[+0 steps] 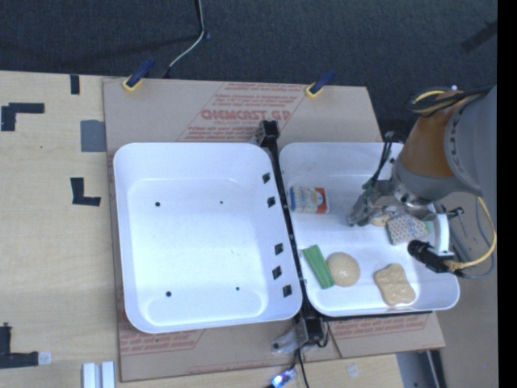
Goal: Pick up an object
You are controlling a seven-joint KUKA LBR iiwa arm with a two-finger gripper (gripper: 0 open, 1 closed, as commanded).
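Two white bins sit before you: left bin (194, 233), right bin (339, 164) holding five items. Your gripper (365, 208) hangs low mid-bin, finger state unclear; a small carton (308, 199) lies just left, with open floor farther back

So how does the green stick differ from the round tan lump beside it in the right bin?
The green stick is long, narrow and flat-sided; the round tan lump is a squat ball. The stick is bright green, the lump pale beige. The stick lies slantwise nearest the bins' divider, the lump on its far side. Both rest on the right bin floor, side by side, apart from the gripper.
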